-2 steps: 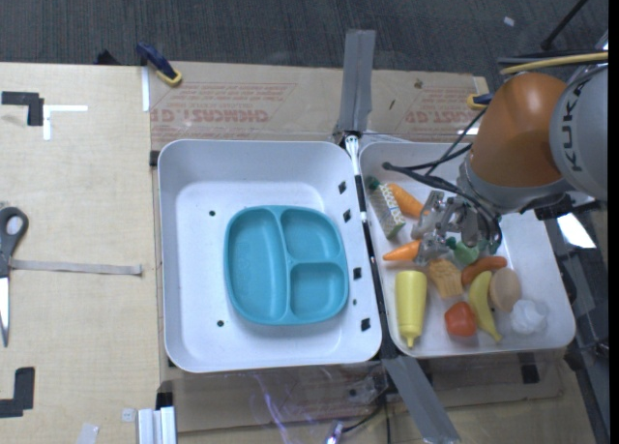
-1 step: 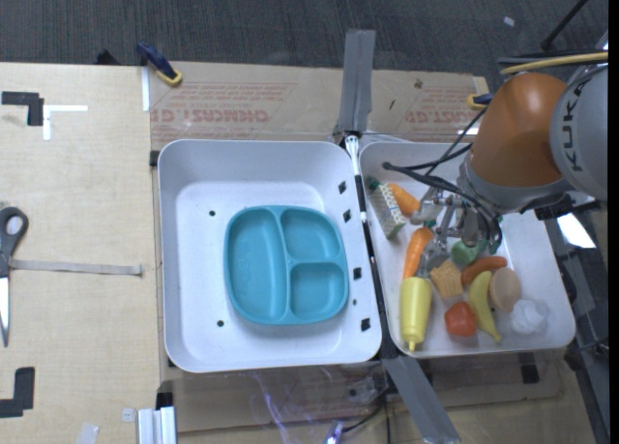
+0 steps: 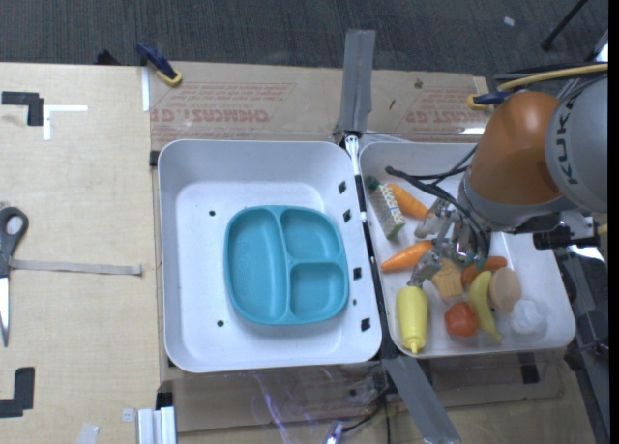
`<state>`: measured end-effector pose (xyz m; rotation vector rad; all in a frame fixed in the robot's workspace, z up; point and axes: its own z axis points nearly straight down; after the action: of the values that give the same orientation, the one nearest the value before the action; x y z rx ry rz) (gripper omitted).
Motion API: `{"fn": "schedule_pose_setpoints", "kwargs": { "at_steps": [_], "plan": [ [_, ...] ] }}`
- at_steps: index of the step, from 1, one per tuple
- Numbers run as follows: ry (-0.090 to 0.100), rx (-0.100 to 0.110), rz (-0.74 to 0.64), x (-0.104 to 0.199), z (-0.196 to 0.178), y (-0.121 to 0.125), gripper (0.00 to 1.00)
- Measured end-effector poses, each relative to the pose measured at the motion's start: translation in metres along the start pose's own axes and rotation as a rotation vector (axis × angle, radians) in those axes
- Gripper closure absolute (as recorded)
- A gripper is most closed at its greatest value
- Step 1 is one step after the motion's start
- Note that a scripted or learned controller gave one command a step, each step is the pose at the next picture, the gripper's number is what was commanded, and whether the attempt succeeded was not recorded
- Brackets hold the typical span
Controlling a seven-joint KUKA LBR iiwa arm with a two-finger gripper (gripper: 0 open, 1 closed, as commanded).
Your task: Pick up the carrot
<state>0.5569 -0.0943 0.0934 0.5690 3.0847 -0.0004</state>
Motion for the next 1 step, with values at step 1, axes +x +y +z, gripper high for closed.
{"fn": "schedule_pose_setpoints", "kwargs": {
  "at_steps": [1],
  "plan": [
    [0.000,0.001,0.202,-0.0038,0.0000,-0.0117,0.00]
  ]
}}
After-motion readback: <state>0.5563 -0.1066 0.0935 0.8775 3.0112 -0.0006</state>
